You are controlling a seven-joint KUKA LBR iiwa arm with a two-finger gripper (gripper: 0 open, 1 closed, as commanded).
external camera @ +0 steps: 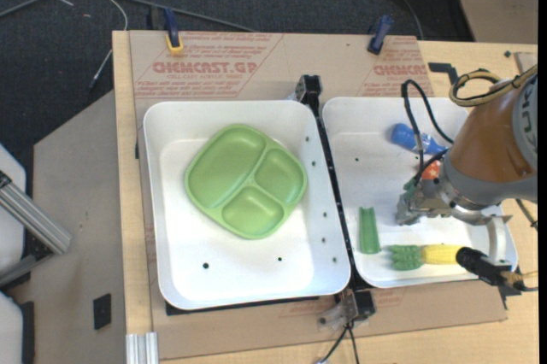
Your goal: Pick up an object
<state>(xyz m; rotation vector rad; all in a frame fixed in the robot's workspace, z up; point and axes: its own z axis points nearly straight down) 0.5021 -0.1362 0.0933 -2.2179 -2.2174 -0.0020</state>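
The right bin (376, 119) holds several small objects. A blue piece (403, 134) lies near the bin's far side. A green stick (368, 230) rests by the left wall. A toy corn cob (423, 255), green at one end and yellow at the other, lies along the front wall. A small orange-red item (430, 171) peeks out beside the wrist, partly hidden. My gripper (413, 208) is lowered into the bin's middle, just above the corn cob and right of the green stick. The arm's grey and orange body covers the bin's right part.
The left bin (162, 183) holds a green divided plate (246, 180). Black cables (419, 110) loop over the right bin's far side. Clamps (379, 35) sit on the cardboard behind the bins. A black clip (309, 87) stands between the bins.
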